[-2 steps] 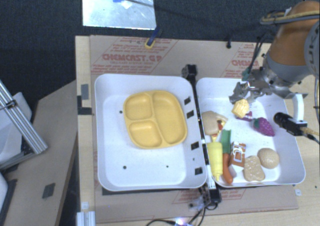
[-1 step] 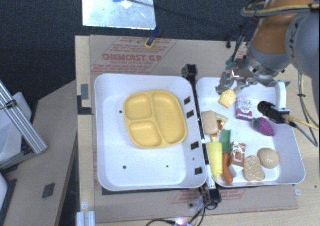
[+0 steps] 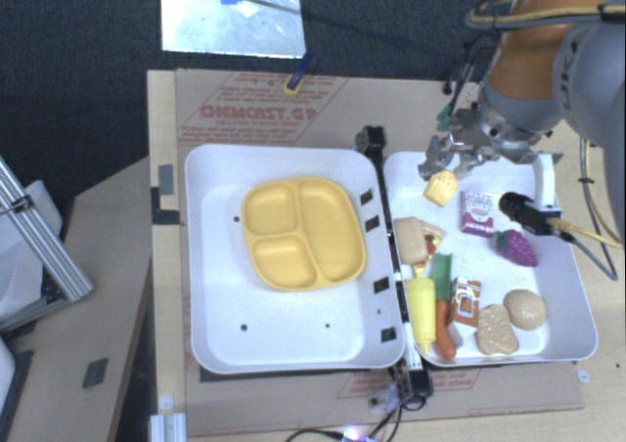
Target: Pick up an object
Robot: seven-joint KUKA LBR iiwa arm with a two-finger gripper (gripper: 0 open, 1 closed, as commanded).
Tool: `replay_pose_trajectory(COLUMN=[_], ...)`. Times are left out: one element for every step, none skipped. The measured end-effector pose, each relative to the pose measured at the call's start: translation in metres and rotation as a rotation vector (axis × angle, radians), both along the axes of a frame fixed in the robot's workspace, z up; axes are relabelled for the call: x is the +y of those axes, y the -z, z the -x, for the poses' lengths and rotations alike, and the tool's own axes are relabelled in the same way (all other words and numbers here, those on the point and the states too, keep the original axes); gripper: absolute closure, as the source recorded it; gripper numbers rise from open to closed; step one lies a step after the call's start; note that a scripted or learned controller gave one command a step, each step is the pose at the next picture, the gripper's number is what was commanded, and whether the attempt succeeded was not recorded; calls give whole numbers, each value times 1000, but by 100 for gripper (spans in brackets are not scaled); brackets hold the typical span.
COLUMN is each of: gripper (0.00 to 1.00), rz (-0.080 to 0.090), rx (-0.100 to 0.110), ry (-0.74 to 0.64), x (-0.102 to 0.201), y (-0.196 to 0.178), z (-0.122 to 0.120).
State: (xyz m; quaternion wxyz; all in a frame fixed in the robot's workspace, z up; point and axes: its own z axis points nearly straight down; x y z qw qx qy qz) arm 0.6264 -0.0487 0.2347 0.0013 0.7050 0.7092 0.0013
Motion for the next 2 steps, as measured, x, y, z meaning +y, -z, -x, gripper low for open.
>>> replay_pose_trajectory(gripper=[100, 100], rz=[1, 1], rx=[1, 1], ry=[0, -1], x=[5, 7], y=[2, 9], z=[-1, -8])
